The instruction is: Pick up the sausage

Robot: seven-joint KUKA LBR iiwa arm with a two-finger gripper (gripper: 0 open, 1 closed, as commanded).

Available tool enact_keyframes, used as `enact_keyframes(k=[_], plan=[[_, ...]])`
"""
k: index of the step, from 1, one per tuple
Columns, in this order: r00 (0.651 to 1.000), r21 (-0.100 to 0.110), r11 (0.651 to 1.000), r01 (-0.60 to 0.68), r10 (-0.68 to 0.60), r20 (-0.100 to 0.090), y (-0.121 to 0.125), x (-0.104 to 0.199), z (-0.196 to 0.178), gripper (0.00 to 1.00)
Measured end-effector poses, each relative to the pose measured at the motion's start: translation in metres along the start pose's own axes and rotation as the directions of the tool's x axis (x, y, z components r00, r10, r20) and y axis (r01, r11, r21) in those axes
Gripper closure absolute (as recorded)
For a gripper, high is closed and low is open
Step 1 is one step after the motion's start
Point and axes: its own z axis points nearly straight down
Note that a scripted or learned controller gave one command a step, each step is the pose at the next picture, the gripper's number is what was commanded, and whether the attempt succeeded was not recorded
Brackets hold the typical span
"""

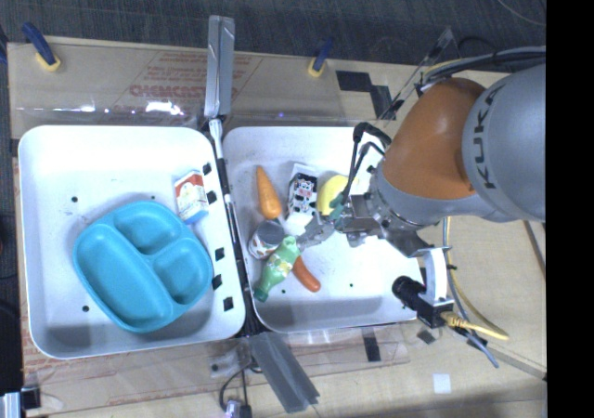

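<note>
Two white bins sit side by side, and the divider between them (221,212) serves as the landmark. Left of the divider, the left bin (56,175) holds a blue sectioned plate (144,263), with a small red-and-white carton (190,195) between plate and divider. Just right of the divider, in the right bin (371,309), lie an orange carrot (268,193), a small can (265,241), a green bottle (276,267) and the sausage (307,278), a short reddish-orange piece touching the bottle's right side. Farther right are a printed card box (303,189) and a yellow fruit-like piece (331,191). The gripper (325,226) hangs above and a little right of the sausage, apart from it; whether it is open or closed I cannot tell, and nothing shows in its hold. I judge the step to be the approach: the sausage is not yet grasped. Next, the gripper likely needs to shift toward the bin's near wall and descend over the sausage without catching the bottle.
</note>
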Motion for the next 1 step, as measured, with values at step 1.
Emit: enact_keyframes(k=[1], plan=[[0.968, -0.002, 0.968, 0.251, -0.251, -0.001, -0.0066, -0.0339, 0.123, 0.0]])
